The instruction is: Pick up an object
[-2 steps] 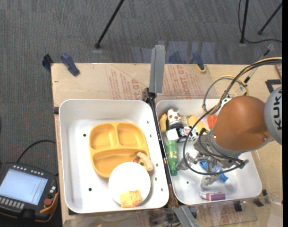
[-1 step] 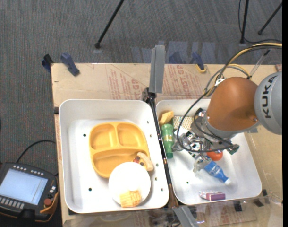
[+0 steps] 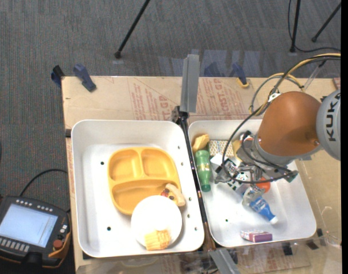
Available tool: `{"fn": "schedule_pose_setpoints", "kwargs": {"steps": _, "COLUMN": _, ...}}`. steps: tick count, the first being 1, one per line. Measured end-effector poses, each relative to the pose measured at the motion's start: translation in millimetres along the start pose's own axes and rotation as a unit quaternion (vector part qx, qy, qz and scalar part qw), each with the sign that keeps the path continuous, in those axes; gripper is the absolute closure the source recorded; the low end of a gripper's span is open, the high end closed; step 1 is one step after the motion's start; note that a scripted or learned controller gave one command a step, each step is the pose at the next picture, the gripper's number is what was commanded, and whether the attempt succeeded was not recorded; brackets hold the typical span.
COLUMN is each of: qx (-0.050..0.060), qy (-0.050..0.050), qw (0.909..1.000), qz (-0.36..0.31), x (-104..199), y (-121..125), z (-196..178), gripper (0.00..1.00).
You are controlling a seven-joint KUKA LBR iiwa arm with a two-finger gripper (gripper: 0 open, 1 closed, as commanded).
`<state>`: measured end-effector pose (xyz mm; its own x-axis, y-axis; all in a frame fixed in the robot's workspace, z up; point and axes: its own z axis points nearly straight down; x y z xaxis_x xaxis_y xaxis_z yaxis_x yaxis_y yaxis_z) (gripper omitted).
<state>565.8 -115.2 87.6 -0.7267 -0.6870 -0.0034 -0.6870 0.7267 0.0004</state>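
Observation:
My gripper hangs low in the right bin, under the orange band of the arm. It sits above a cluster of small items: a green bottle lies to its left, and a clear bottle with a blue cap lies just below and to its right. Something orange-red peeks out beside the wrist. The arm hides the bin's upper right part.
A small pink box lies near the right bin's front wall, and a yellow item sits at its back left. The left bin holds a yellow divided tray, a white plate and small food toys.

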Motion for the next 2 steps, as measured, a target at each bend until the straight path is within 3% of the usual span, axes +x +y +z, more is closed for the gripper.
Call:
{"fn": "schedule_pose_setpoints", "kwargs": {"steps": 1, "qx": -0.001, "qy": 0.001, "qw": 0.9986, "qz": -0.052, "x": 75, "y": -10, "z": 0, "gripper": 0.0}}
{"fn": "schedule_pose_setpoints", "kwargs": {"steps": 2, "qx": -0.002, "qy": 0.001, "qw": 0.9967, "qz": -0.081, "x": 50, "y": 41, "z": 1, "gripper": 0.0}}
